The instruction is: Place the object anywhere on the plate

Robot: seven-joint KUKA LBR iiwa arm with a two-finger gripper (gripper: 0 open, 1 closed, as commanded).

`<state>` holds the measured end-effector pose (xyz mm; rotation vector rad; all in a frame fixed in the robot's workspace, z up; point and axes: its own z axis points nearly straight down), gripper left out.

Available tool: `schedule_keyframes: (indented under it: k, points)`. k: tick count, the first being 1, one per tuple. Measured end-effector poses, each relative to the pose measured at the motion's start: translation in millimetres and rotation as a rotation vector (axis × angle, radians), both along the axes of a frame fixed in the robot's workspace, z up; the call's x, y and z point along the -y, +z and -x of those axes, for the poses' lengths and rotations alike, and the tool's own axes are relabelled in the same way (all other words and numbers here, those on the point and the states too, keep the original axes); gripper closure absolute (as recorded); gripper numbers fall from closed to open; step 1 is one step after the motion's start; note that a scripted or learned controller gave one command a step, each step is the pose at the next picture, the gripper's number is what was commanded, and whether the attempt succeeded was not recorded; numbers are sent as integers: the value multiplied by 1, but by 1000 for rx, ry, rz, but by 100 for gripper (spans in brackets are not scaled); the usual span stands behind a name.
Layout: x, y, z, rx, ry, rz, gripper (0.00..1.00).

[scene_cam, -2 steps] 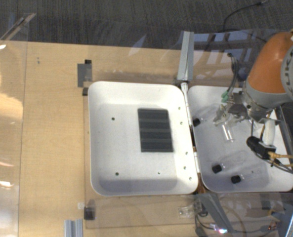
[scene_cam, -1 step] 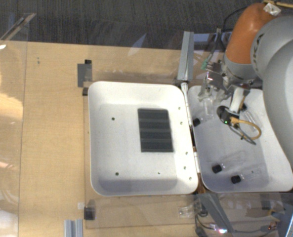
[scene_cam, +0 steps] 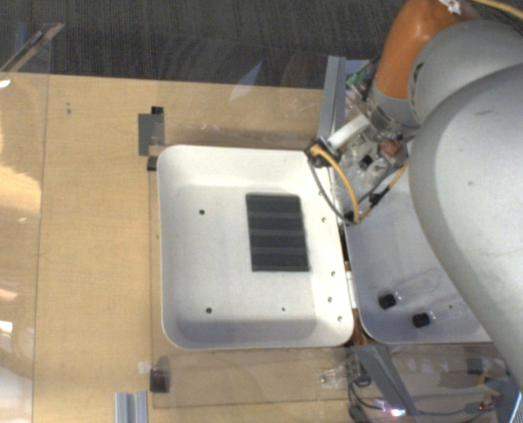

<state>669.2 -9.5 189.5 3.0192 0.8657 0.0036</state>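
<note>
We are looking at a robotics lab. A grey arm [scene_cam: 481, 174] is reaching over white bins [scene_cam: 243, 324] fixed on a plywood bench [scene_cam: 76, 254], with cables [scene_cam: 367, 404] trailing and grey carpet [scene_cam: 199, 16] lying beyond.

My arm [scene_cam: 473, 174] comes in from the right, grey and bulky, with the orange band [scene_cam: 407, 38] up near the top edge. My gripper [scene_cam: 367, 161] sits low over the seam between the two white bins, tangled in yellow and black cable; I can't make out anything between its parts, as far as this blurred patch lets me judge. The left bin [scene_cam: 190, 307] carries a dark ribbed rectangle [scene_cam: 277, 232] near its middle. The right bin [scene_cam: 393, 263] lies mostly under my arm, with two small dark objects [scene_cam: 402, 310] on its near floor. Tan bench [scene_cam: 76, 263] surrounds them.
</note>
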Motion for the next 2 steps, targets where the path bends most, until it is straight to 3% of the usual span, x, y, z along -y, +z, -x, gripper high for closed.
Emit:
schedule_keyframes:
  k: [1,2]
  points:
    - [-65,-5,15,0,-162,-3,100]
    - [-122,-4,9,0,202,-1,100]
